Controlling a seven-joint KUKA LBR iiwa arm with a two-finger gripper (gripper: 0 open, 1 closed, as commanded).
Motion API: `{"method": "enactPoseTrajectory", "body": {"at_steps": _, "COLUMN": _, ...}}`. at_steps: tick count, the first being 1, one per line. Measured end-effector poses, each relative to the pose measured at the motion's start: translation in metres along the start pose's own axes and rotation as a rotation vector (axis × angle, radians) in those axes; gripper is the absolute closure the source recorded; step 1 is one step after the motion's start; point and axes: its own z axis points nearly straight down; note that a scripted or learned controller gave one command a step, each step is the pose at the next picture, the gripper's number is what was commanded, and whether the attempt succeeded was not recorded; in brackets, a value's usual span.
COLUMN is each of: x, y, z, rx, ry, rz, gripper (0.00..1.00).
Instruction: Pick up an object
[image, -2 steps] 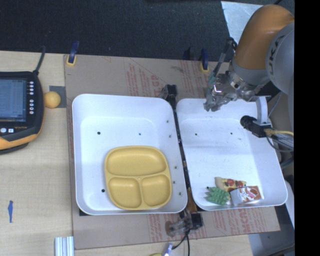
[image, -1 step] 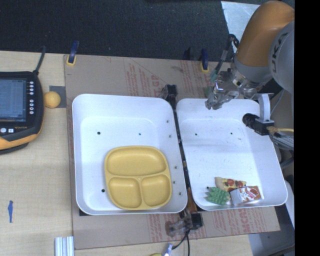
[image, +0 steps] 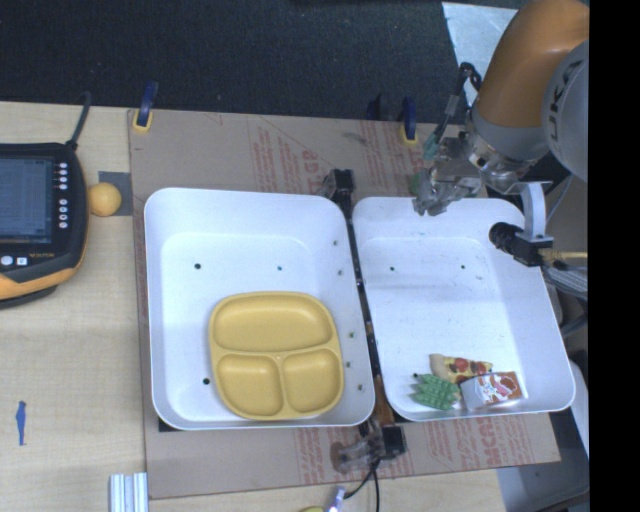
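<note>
Your pincer hovering over right bin's far edge, grip unclear. You're needing reach toward small toys near front corner.

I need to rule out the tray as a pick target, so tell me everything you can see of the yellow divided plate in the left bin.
The yellow divided plastic plate is a rounded rectangle with three compartments: one wide one at the far side and two smaller ones at the near side. It looks smooth, matte and bare. It lies flat, right side up, on the floor of the left white bin, in the near right part, apart from the gripper.
</note>
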Motion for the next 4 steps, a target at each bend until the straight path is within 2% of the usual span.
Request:
{"method": "enactPoseTrajectory", "body": {"at_steps": 1, "x": 0.052, "y": 0.006, "z": 0.024, "rx": 0.002, "ry": -0.001, "rz": 0.006, "gripper": 1.00}}
{"method": "enactPoseTrajectory", "body": {"at_steps": 2, "x": -0.023, "y": -0.077, "z": 0.005, "rx": 0.000, "ry": -0.001, "rz": 0.009, "gripper": 1.00}}
{"method": "enactPoseTrajectory", "body": {"at_steps": 3, "x": 0.025, "y": -0.047, "z": 0.040, "rx": 0.001, "ry": -0.002, "rz": 0.006, "gripper": 1.00}}
{"method": "enactPoseTrajectory", "body": {"at_steps": 4, "x": -0.006, "y": -0.040, "z": 0.011, "rx": -0.001, "ry": 0.000, "rz": 0.009, "gripper": 1.00}}
